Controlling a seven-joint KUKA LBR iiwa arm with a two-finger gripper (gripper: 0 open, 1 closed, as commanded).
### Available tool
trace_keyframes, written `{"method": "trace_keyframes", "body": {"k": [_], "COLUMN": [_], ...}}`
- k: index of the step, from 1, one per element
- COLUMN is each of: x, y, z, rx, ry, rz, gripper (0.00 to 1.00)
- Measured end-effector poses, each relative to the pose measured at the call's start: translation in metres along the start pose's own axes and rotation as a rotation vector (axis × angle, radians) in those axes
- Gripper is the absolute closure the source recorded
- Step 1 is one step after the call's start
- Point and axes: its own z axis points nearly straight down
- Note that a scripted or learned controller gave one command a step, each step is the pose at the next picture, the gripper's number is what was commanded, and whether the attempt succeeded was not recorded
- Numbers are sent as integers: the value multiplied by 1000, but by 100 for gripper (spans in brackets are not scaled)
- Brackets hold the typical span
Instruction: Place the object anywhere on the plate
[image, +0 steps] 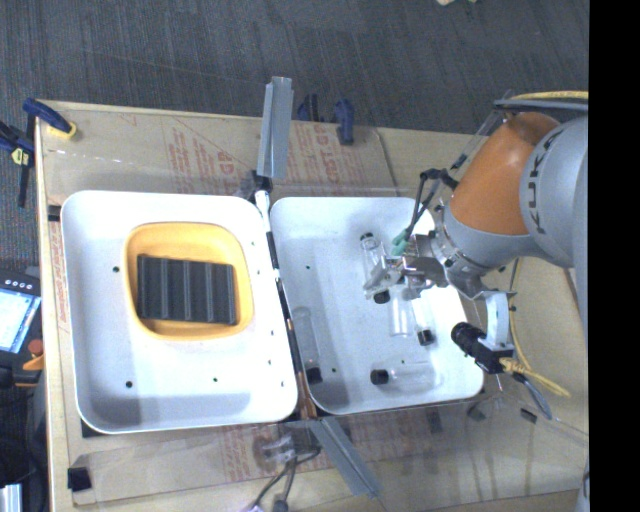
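Small dark object (380, 377) lying loose at six o'clock in the right bin (330, 300), another dark piece (425, 337) just up at one o'clock from it. Yellow plate (190, 240) well apart at nine o'clock, in the left bin (90, 300). Gripper (395, 275) hanging over the right bin's middle; jaws' state impossible to tell. Likely risks: closing on nothing, or dropping the piece while crossing the rims on the worktop (150, 140)

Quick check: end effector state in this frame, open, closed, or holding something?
End effector: over the right shallow white bin; open or closed cannot be told, and nothing can be seen held.
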Motion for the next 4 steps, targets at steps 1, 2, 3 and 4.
{"method": "trace_keyframes", "body": {"k": [1,2,3,4], "x": [46,106,153,153], "y": [92,71,61,61], "z": [-15,-19,14,14], "rx": [0,2,2,1], "ry": [1,2,1,1], "rz": [-148,-342,-495,-495], "gripper": [100,100,100,0]}}
